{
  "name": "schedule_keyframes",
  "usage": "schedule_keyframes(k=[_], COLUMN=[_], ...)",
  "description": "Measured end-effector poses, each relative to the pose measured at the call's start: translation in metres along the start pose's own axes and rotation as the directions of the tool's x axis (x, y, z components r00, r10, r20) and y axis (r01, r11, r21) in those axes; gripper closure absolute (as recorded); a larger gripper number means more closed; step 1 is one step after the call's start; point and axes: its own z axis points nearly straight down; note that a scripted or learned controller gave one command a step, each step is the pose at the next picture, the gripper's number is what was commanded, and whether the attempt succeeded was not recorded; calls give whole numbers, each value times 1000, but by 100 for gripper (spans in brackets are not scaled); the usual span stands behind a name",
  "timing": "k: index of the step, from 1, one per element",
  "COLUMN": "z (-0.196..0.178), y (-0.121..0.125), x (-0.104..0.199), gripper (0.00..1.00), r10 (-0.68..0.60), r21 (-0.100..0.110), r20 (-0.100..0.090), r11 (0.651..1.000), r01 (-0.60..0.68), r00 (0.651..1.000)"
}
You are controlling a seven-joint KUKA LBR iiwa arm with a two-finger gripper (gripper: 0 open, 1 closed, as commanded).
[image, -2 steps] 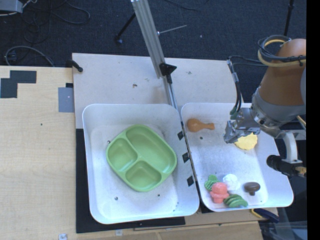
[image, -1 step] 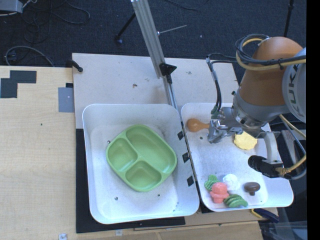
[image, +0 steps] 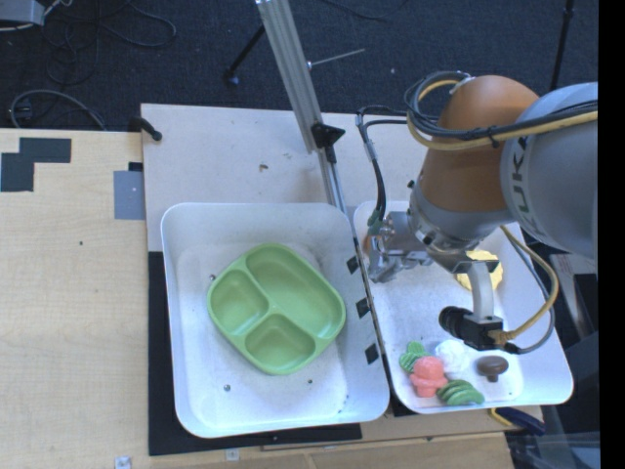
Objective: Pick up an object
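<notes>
Grey arm low over the right bin, claw near that bin's left wall, its opening impossible to tell, pink toy, green pieces and brown disc clustered at the bin's near end, green divided plate in the left bin

Candidate objects, all placed relative to the green divided plate: pink toy, green leafy pieces, white item and brown round piece clustered well right of it, in the neighbouring bin. Yellow item further up-right, partly hidden.
</notes>
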Motion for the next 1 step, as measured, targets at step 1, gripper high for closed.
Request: schedule_keyframes(k=[1], z=[3], y=[2], x=[45], gripper=[100], r10=[0], r21=[-2], r20=[1], r11=[1000], r01=[0], r00=[1000])
